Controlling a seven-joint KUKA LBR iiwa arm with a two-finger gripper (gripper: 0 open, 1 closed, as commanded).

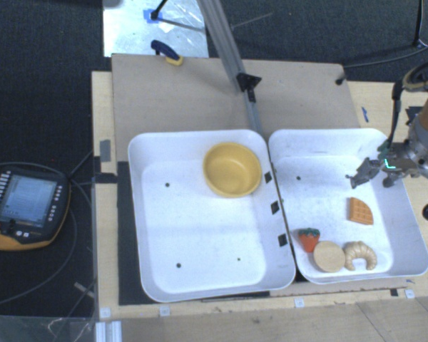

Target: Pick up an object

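Objects for picking are lying mostly in the lower part of the right bin (399, 212): an orange waffle-like wedge (360, 211) is sitting right of centre there, and below it, toward the lower right of the frame, a croissant (361, 255) is lying just beside a round tan disc (329, 256). A small red and green vegetable toy (309, 239) is touching the disc's upper left edge, close to the bin's left wall. In the left bin (150, 212), a yellow bowl (232, 169) is standing upright near the upper right corner, well apart from the other pieces. The gripper (372, 173) is hovering over the upper right part of the right bin, above the wedge in the frame and apart from it; its fingers are spreading apart with nothing between them. The grey arm (426, 130) is reaching in from the right edge. Left of the tabletop (200, 95), a control pendant (23, 206) is lying on the dark floor.
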